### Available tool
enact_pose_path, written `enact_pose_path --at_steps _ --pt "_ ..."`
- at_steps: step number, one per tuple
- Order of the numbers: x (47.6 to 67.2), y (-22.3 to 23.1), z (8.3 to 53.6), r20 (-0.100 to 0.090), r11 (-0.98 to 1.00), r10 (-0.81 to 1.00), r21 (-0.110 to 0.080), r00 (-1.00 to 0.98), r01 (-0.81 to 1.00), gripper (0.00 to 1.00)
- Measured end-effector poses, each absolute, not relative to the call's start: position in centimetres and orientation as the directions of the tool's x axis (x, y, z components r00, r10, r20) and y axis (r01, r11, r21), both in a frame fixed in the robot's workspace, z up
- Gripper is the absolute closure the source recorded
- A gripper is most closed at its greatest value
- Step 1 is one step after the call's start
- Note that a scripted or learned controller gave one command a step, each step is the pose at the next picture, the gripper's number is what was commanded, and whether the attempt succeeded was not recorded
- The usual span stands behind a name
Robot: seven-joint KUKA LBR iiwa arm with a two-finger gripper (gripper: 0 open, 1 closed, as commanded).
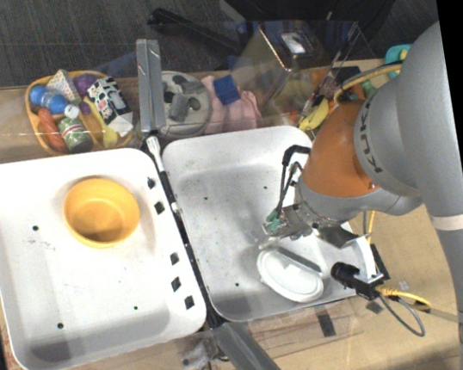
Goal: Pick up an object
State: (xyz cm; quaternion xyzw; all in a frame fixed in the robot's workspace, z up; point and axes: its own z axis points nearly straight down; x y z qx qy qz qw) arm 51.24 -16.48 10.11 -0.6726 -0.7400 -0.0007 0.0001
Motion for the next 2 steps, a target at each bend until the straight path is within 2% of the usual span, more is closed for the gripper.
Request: enact_pose_path --at_steps 1,2 --pt "51.2 -16.5 10.1 0.001 0.095 0.995 -0.001 -0.095 0.995 0.00" --pt "50.1 -13.9 9.2 0.001 0.221 0.975 0.000 -0.221 0.975 0.00"
